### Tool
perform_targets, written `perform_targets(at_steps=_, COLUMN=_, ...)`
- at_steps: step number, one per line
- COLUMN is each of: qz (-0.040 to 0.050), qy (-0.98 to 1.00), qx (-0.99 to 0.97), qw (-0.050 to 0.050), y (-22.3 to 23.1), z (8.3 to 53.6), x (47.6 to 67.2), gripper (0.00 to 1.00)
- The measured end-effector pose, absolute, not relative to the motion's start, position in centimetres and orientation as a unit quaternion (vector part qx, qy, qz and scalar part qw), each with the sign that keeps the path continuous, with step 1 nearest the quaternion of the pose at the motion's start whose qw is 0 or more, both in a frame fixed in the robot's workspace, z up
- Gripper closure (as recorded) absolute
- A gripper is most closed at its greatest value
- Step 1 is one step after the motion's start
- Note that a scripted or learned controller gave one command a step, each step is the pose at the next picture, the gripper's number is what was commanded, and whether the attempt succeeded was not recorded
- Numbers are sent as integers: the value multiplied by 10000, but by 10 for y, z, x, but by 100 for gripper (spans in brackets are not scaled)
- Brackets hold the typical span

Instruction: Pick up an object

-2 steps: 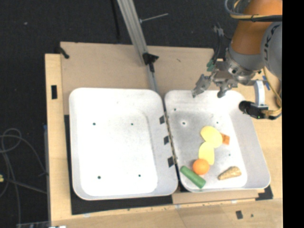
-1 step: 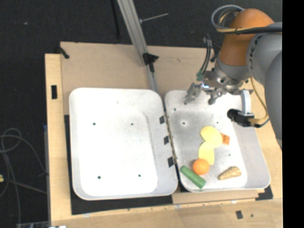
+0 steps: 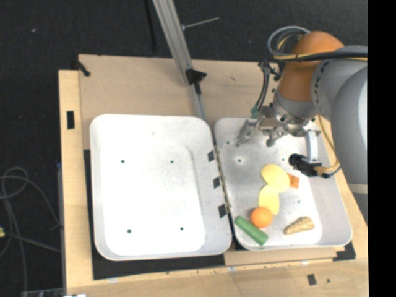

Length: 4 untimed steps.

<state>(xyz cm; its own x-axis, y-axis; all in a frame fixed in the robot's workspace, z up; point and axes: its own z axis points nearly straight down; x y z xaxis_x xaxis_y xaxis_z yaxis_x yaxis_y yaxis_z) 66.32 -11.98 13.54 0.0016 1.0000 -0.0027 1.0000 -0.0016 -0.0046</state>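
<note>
Objects sit in right bin (image 3: 328, 224): two yellow pieces (image 3: 273, 186), orange ball (image 3: 262, 217), green stick (image 3: 251, 230), tan wedge (image 3: 299, 226). Gripper (image 3: 258, 132) above its far end; jaw state can't tell.

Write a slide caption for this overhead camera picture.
Robot arm poised over the right bin holding an orange, yellow pieces, a green stick.

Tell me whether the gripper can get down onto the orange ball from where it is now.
Probably yes. The orange ball lies uncovered in the right bin, though the green piece and a yellow piece crowd it. The gripper is over the same bin.
</note>
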Motion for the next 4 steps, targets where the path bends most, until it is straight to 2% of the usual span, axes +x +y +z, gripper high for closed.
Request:
perform_targets(at_steps=1, qz=-11, qy=-7060, qx=-7082, qw=-27, y=-120, z=151, x=666, gripper=100)
perform_targets(at_steps=2, qz=-18, qy=-7078, qx=-7064, qw=-22, y=-116, z=197, x=669, gripper=100)
perform_targets(at_steps=3, qz=-21, qy=-7069, qx=-7073, qw=-35, y=-125, z=253, x=664, gripper=100)
perform_targets(at_steps=4, qz=-16, qy=-7080, qx=-7062, qw=-23, y=-126, z=285, x=665, gripper=100)
